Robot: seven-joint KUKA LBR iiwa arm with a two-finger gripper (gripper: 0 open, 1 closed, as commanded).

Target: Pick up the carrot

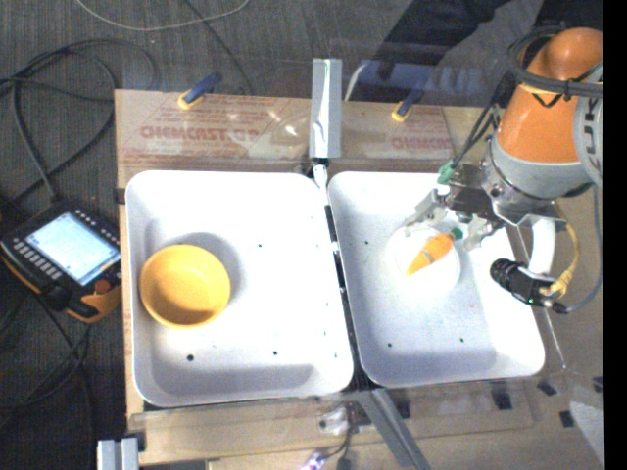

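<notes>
carrot [433,253] orange, green at the far end; bowl [185,284] in left bin [235,196] yellow; both bins white, few dark specks; right bin [411,346] same; arm [554,96] orange band over grey; gripper [453,221] dark with a green spot; board [225,130] at far side tan, red lettering; pendant [65,251] far left black/orange, pale screen

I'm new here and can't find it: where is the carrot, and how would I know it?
Look in the right bin, up near the gripper. The carrot is a small orange cone lying tilted on the white floor. The yellow bowl in the left bin is round and far bigger.
</notes>
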